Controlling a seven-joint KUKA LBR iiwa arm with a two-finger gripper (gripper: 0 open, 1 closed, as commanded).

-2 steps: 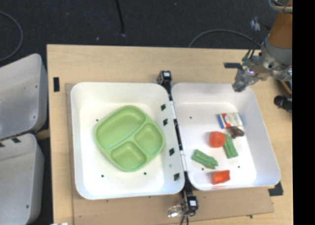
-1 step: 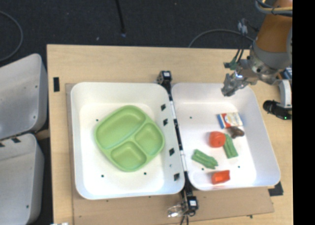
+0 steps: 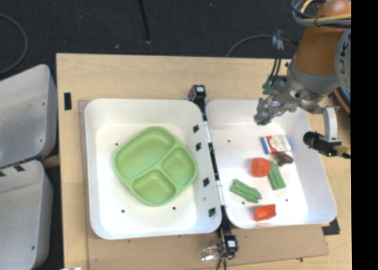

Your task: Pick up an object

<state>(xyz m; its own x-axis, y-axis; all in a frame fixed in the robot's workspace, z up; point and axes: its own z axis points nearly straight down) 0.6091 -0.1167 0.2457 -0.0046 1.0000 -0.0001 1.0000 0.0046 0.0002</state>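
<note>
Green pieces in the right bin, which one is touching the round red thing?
The upright green piece, right of the round red object and against its edge. The other green piece lies apart, lower left, nearer the bin divider.

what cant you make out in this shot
- The grey metal claw, camera view: too small and blurred to tell open from shut.
- Small red-white-blue carton: print too small to read.
- Dark brown lump beside the carton: too blurred to identify.
- Orange-banded grey arm: cut off by the right edge.
</note>
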